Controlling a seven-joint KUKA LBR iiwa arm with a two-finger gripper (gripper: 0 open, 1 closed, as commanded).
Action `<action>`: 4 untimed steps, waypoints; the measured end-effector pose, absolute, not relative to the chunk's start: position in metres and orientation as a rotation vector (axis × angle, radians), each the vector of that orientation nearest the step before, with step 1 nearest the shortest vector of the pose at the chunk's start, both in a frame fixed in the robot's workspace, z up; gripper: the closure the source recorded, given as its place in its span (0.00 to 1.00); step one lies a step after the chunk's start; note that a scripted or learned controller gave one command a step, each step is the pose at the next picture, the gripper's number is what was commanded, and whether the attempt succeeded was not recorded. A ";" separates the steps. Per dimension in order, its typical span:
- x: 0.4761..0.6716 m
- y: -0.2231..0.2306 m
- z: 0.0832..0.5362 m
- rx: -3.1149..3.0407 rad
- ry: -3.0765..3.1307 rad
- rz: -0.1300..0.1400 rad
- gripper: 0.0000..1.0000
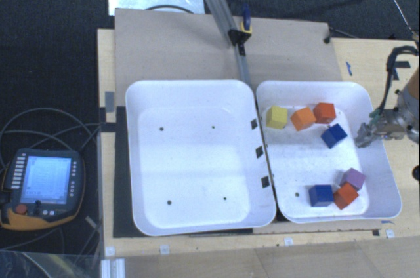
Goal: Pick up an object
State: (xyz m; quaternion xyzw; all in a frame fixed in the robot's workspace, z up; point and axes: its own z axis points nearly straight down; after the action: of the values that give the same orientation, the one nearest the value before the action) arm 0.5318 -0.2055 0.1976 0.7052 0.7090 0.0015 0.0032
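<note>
The right bin (289, 204) holds several small blocks. Along its far side lie a yellow block (277, 117), an orange block (302, 119), a red-orange block (324, 113) and a blue block (334, 136). Near its front right corner sit a purple block (354, 178), an orange-red block (346, 195) and a second blue block (321, 195). My gripper (365, 135) hangs at the bin's right rim, to the right of the upper blue block. Nothing shows between its tips.
The left bin (190, 152) lies beside the right one. A slanted metal pole with a clamp (237, 34) crosses the cardboard sheet behind the bins. A teach pendant (42, 188) lies on the floor at the left.
</note>
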 end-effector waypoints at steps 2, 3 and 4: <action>0.549 -0.161 0.220 2.208 2.231 0.005 1.00; 0.559 -0.103 0.213 2.209 2.234 0.005 1.00; 0.565 -0.059 0.214 2.210 2.232 0.005 1.00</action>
State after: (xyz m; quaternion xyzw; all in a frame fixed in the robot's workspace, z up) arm 0.5648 -0.0589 0.2139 0.7035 0.7107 0.0014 0.0004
